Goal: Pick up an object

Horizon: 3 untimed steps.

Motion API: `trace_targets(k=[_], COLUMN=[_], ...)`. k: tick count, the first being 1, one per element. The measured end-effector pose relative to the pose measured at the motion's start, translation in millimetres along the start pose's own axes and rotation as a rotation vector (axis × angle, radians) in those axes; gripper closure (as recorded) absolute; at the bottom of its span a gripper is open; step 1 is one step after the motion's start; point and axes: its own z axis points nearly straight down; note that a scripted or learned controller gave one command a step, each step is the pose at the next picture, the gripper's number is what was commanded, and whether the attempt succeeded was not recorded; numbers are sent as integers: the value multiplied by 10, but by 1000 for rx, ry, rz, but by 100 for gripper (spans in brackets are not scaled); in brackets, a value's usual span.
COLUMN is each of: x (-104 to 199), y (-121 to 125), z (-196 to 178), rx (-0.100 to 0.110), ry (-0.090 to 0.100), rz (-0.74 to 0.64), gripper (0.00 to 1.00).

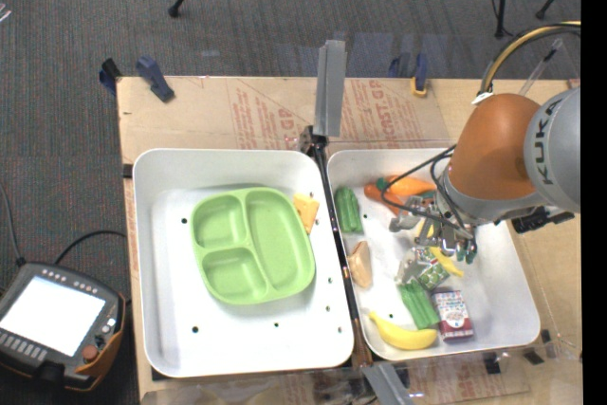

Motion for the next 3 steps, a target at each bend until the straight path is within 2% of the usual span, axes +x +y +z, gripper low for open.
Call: trace_targets(k=[1,2,3], x=[-364,224,-249], y=[375,-343,423], z=[-4,3,-1], rx=[-1,1,-1], ry=[-2,1,-1], rz=[127,159,594], gripper=[0,0,0])
